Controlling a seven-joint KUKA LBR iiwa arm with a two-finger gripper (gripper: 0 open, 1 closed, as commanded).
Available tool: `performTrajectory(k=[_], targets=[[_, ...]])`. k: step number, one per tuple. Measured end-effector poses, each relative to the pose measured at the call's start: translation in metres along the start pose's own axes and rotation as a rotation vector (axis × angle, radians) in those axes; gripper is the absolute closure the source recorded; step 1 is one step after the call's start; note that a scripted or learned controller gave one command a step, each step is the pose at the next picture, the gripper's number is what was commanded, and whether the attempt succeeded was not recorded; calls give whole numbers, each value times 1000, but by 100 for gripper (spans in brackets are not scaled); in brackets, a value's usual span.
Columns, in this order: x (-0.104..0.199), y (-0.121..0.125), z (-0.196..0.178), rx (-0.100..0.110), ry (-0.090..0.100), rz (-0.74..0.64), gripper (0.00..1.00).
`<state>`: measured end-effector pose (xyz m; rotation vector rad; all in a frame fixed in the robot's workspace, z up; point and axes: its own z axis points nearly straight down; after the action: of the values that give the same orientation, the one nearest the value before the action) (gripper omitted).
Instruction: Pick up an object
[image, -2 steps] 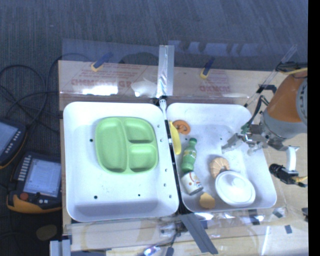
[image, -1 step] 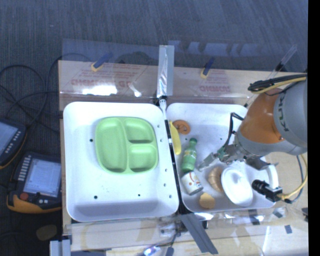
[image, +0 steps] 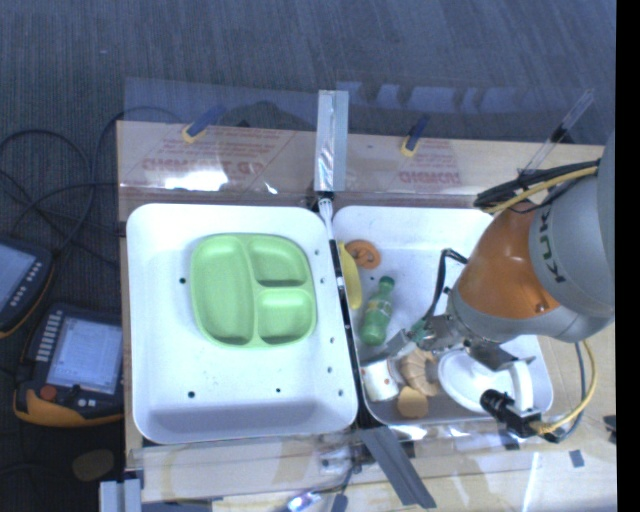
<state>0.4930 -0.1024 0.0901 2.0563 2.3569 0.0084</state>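
Floor: dark grey carpet all round the bench, black cables trailing at far left.
Bench: pale wooden top with printed sheeting along the far edge, two blue clips on it, a shiny upright strip at the middle.
Arm: grey casing and orange band reaching in from the right, low over the right bin, yellow and black cables along its far side.
Left bin: white, shallow, holding one item in its centre.
Right bin: white, shallow, right half covered by the arm, contents crowded toward its left and near sides.
Green tray: three-compartment plate, flat in the left bin, well apart from everything else.
Handheld pendants: two screened controllers on the floor, left of the bench.
White dish: round, pale, near side of the right bin, partly under the wrist.
Green bottle: lying tilted just right of the divider between the bins.
Yellow object: long and curved, against the right bin's left wall.
Orange ring: small, doughnut-like, far-left corner of the right bin.
Tan pieces: two rounded lumps, near side, beside the white dish.
Gripper: down among the clutter, between bottle and tan pieces; fingers hidden by the wrist and objects, cannot tell how far open or whether anything is held.
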Motion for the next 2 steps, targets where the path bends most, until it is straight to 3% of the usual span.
performTrajectory(k=[1,2], targets=[[-52,27,-80,16,3,92,0],[-12,7,1,4,3,31,0]])
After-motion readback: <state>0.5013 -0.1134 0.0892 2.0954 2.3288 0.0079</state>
